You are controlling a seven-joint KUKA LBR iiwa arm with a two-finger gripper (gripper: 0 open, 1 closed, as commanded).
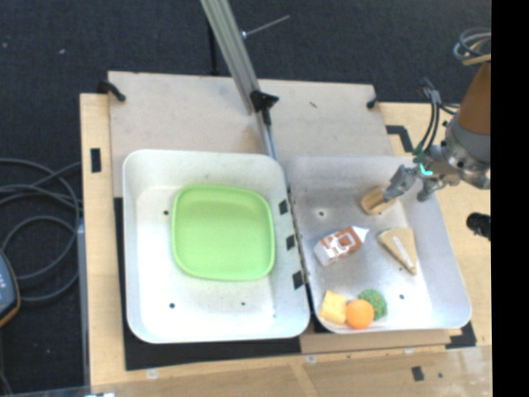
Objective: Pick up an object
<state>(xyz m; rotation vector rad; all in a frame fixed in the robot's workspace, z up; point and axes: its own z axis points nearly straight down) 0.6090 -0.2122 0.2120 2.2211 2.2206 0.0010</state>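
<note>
My gripper hangs over the back right part of the right bin, below the arm's orange band. It is open, and nothing sits between its two fingers. A small tan block lies on the bin floor just left of the nearer finger, outside the gap. Further forward lie a red-and-white carton and a pale wedge. At the bin's front edge a yellow block, an orange ball and a green broccoli piece are bunched together.
The left bin holds a light green square plate. A metal pole slants down from the top to the divide between the bins. Black cables lie off the bench at left.
</note>
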